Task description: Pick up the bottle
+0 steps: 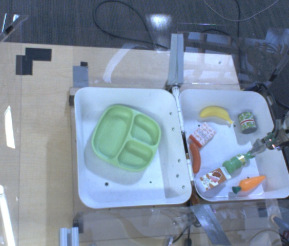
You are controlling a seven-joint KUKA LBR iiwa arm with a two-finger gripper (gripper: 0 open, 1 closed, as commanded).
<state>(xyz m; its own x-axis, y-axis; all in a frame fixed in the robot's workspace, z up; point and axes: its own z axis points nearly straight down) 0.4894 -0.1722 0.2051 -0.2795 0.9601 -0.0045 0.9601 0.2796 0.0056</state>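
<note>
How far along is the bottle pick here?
Done: the gripper has reached the right bin and sits by the green cap end of the bottle. In hand: nothing visibly; the bottle lies flat on the bin floor beside the carrot. Left: closing on it and lifting.

Green divided plate (126, 143) in left bin (85, 188); banana (217, 114), can (247, 122), carton (202, 135), sausage (195, 157), carrot (249, 184) in right bin (221, 97).
</note>
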